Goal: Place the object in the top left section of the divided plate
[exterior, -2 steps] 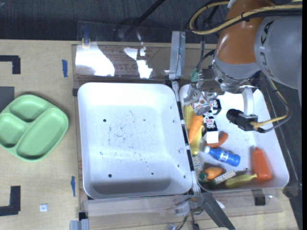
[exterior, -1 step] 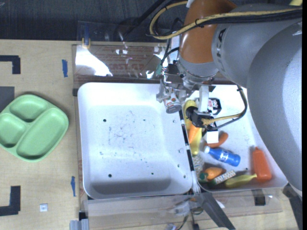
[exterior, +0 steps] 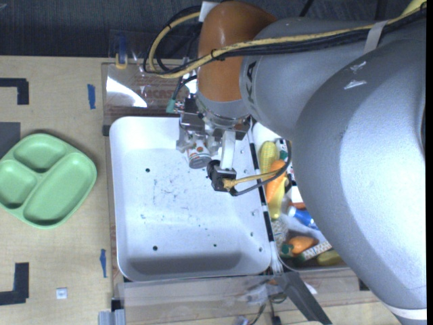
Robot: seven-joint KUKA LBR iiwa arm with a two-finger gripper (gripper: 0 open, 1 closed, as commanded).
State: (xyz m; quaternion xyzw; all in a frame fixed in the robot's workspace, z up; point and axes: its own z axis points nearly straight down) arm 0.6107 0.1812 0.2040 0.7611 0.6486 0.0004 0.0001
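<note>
A bulky grey arm (exterior: pixel 352 120) fills the right of the frame, with a glossy orange band (exterior: pixel 226 49) at upper centre. Yellow and black cables (exterior: pixel 298 36) run along it.

— Where is the arm (exterior: pixel 338 114)?
— It reaches in from the right, its grey bulk crossing above the white bin (exterior: pixel 135 235), with the orange band (exterior: pixel 226 53) just over the bin's far edge.
— And the end effector (exterior: pixel 199 151)?
— It points down over the bin's far half, near the middle of the far wall, cables looping beside it.
</note>
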